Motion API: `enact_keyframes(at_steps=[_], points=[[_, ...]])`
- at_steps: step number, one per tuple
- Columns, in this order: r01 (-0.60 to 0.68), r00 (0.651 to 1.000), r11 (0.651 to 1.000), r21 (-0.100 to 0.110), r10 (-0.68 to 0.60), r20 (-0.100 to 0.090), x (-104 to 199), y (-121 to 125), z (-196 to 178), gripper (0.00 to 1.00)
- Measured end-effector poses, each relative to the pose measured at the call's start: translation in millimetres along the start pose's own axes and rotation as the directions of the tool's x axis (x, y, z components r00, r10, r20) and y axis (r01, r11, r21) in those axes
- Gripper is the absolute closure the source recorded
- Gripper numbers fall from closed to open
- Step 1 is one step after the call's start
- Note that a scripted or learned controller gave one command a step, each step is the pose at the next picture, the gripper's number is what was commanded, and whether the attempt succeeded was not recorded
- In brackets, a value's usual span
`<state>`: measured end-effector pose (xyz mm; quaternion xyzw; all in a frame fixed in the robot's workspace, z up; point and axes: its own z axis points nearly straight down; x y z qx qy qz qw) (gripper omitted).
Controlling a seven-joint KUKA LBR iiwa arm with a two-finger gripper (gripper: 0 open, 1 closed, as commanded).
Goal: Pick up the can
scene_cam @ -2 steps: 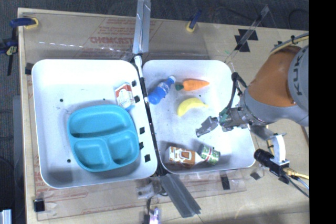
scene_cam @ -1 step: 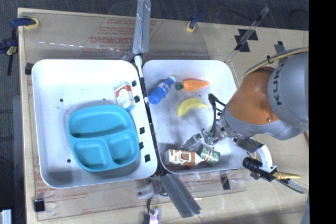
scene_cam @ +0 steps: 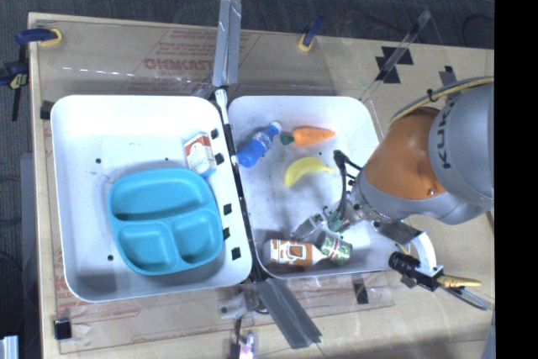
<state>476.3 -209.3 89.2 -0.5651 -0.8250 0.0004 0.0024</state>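
White bins: two are sitting side by side, left bin [scene_cam: 76,181] and right bin [scene_cam: 361,118].
Can: green and red can [scene_cam: 334,248] is lying on its side near the right bin's front wall.
Gripper: gripper [scene_cam: 324,224] is hovering just above the can; grip state cannot be told.
Arm: grey arm [scene_cam: 458,155] with orange band is reaching in from the right.
Neighbours: orange juice box [scene_cam: 291,253] is lying just beside the can, at its left.
Farther off: yellow banana [scene_cam: 304,170], carrot [scene_cam: 309,135] and blue bottle [scene_cam: 257,145] are resting toward the back.
Left bin: blue divided tray [scene_cam: 165,219] and small red-and-white carton [scene_cam: 198,153] are occupying it.
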Motion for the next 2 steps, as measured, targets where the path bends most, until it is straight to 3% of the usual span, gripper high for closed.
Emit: enact_keyframes(at_steps=[1,2], points=[[0.005,1.000,1.000,0.005,-0.005,-0.004,1,0,-7,1.00],[0.159,0.987,0.987,0.001,-0.159,0.001,-8,31,-124,1.00]])
